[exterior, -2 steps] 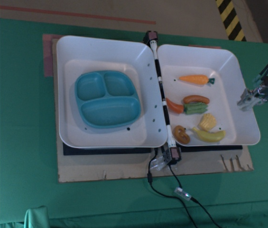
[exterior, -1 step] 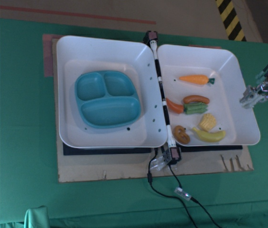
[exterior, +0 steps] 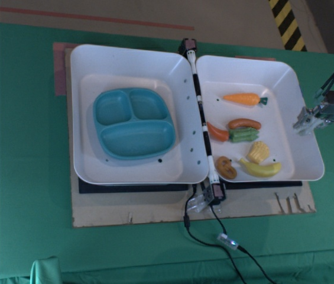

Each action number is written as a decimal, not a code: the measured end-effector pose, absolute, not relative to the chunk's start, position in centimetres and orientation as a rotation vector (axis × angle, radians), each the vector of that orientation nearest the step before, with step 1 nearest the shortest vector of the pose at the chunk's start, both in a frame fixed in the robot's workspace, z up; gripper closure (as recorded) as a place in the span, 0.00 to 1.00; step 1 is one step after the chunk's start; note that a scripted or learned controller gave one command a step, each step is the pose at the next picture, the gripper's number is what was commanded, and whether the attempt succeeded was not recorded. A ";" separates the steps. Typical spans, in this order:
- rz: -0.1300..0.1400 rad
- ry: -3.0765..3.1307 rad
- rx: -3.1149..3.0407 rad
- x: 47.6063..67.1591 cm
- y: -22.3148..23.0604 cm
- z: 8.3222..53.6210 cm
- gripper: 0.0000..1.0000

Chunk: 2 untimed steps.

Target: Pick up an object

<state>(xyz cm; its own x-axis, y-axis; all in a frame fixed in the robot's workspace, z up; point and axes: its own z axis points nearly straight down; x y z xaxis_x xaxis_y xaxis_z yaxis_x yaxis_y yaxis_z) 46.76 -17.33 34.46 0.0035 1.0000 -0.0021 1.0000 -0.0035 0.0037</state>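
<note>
Carrot (exterior: 242, 99) lies in right bin (exterior: 308, 152); claw (exterior: 306, 120) perhaps empty.

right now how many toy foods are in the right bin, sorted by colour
orange: 2, the carrot and a curved piece
yellow: 2, the banana and the corn
green: 1, a pod
brown: 2, the sausage and a round piece
total: 7

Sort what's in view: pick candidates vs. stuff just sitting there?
Pick candidates, all in the right bin: carrot, sausage, green pod, orange pepper, corn, banana, brown piece. Gripper at that bin's right rim.

Lying about: teal divided plate in the left bin, cables, green cloth.
</note>
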 end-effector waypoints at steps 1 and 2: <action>0.000 2.213 2.224 47.1 -18.8 33.5 1.00; 0.002 2.212 2.222 46.8 -18.7 34.0 1.00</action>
